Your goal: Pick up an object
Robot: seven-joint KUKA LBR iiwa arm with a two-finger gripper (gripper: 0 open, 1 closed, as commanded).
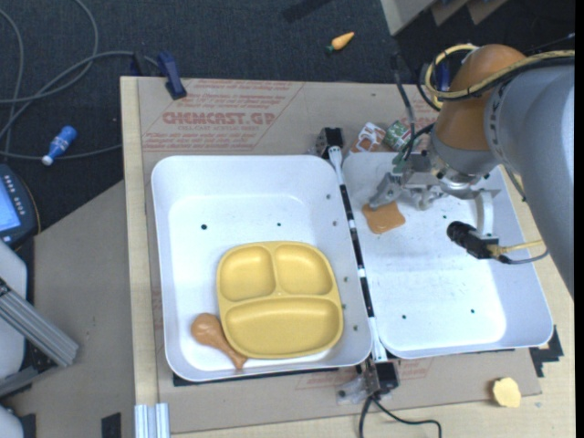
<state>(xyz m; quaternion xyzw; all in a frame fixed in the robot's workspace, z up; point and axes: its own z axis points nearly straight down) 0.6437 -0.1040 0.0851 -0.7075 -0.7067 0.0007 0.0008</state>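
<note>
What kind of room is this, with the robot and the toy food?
Probably a robot lab. A robot arm reaches over two white bins on a bench, loose cables trail across the dark carpet, and toy food serves for grabbing practice.

We found ourselves in a robotics lab, not a home. The gripper [401,182] worked over two shallow white bins [173,190] set on a cardboard-covered bench [219,108] printed with a supplier's name. Far to the gripper's left, loose cables [55,62] trailed across dark carpet [228,26], with a blue clamp [170,74] on the bench corner. Lower left of it lay aluminium framing [36,328]. The items in the bins were toy props, such as a yellow divided plate [276,297].
</note>
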